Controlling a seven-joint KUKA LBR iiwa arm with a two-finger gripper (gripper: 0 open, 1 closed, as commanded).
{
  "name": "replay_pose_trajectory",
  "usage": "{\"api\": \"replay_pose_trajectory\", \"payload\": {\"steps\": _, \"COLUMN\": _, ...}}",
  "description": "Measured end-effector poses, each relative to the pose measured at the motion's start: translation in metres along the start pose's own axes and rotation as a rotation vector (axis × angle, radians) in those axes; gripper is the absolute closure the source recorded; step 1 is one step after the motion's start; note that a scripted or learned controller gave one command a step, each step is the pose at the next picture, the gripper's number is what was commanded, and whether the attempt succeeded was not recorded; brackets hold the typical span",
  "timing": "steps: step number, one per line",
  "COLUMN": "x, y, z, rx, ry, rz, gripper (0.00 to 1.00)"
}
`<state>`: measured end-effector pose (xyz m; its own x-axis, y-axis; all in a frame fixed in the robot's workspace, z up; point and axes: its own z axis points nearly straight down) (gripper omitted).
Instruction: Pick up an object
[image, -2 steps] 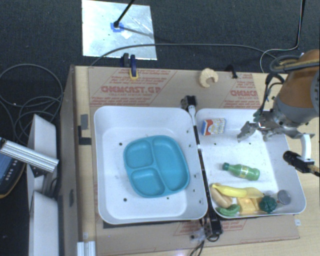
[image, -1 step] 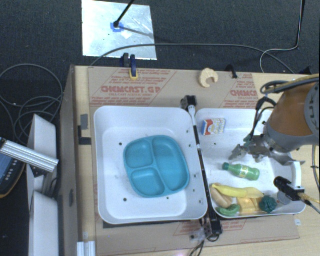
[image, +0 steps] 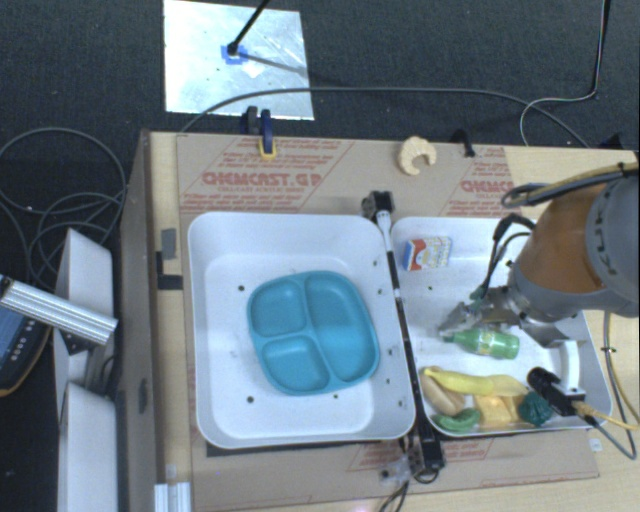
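Gripper (image: 462, 318) low in right bin (image: 597, 372), finger state unclear; green bottle (image: 487, 343) lies crosswise just beside and below it.

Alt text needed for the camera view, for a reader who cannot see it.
The arm's end effector is low in the right bin, beside a green bottle, with a small carton and toy food nearby. The left bin holds a blue divided plate.

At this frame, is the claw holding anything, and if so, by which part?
Cannot be told. The claw sits low in the right bin, right beside the green bottle, but no object shows between its tips.
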<state>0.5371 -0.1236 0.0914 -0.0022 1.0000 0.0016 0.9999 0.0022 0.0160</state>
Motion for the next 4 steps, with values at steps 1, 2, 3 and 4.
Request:
{"api": "replay_pose_trajectory", "payload": {"steps": 1, "x": 0.001, "y": 0.002, "z": -0.011, "rx": -0.005, "ry": 0.0, "rz": -0.001, "gripper": 1.0}}
{"api": "replay_pose_trajectory", "payload": {"steps": 2, "x": 0.001, "y": 0.002, "z": -0.011, "rx": -0.004, "ry": 0.0, "rz": -0.002, "gripper": 0.0}}
{"api": "replay_pose_trajectory", "payload": {"steps": 3, "x": -0.023, "y": -0.005, "z": -0.091, "rx": 0.011, "ry": -0.004, "rz": 0.002, "gripper": 0.0}}
{"api": "replay_pose_trajectory", "payload": {"steps": 4, "x": -0.051, "y": -0.016, "z": -0.006, "rx": 0.013, "ry": -0.003, "rz": 0.0, "gripper": 0.0}}
